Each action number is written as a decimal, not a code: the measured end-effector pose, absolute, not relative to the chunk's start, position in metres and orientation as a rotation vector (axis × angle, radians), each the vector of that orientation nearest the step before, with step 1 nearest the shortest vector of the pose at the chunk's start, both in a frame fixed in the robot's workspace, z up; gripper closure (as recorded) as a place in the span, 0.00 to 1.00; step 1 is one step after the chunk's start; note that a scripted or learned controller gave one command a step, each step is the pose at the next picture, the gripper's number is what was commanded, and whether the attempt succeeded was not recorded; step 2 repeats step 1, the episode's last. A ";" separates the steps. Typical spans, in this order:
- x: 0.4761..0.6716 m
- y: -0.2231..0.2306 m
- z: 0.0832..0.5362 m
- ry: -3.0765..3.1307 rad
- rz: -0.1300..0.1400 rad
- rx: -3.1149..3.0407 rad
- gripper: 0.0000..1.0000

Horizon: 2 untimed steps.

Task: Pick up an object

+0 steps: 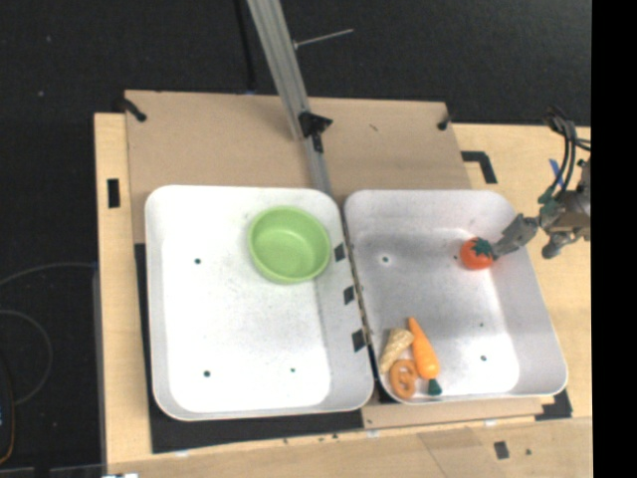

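The jaws point(510, 237) reach into the right bin point(518, 366) from its right edge, one finger right at the tomato point(477, 255) — can't tell if they're released or clenched. Carrot point(423, 348) and a couple of other bits sit at that bin's front; a green bowl point(290, 245) is in the left bin point(199, 366).

The robot's grey two-finger gripper point(518, 235) reaches in from the right edge of the camera view, low and slanted down toward the left. One grey finger point(515, 235) stretches out leftward from the darker wrist block point(565, 219). Thin cables point(565, 157) loop above the wrist. Little of the arm is in view.
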State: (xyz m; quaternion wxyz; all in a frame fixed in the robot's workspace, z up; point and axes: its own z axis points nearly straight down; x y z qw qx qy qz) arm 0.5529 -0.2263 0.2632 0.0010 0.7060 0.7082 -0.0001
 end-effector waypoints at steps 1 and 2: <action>0.553 -0.226 0.263 2.224 0.000 2.216 0.00; 0.553 -0.226 0.263 2.224 0.000 2.216 0.00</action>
